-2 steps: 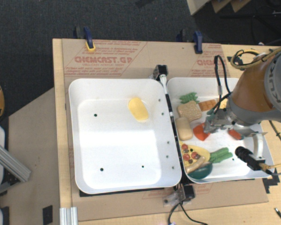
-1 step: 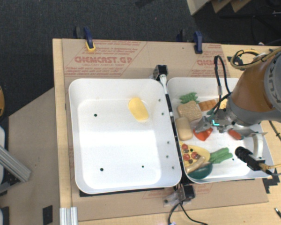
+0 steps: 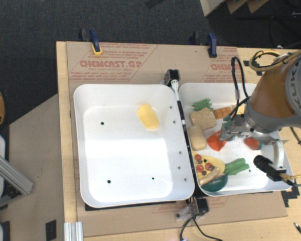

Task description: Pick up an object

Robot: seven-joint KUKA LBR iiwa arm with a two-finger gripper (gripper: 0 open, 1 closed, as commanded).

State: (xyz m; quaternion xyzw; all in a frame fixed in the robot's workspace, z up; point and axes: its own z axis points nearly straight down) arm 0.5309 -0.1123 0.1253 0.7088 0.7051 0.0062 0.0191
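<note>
Gripper [image 3: 230, 133] low in right bin [image 3: 271, 185], over red piece [image 3: 216, 142]; finger state cannot tell. Risk: crowding from bread slice [image 3: 203, 118] and pizza slice [image 3: 206, 166] spoils grasp, nudges neighbours.

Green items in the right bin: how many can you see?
3: a leafy piece near the bin's far-left corner, a long green piece toward the near side, and a teal piece by the near rim. The arm may hide others.

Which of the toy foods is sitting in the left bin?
The pale yellow oval toy. It lies alone in the left white bin; the others crowd the right white bin.
</note>
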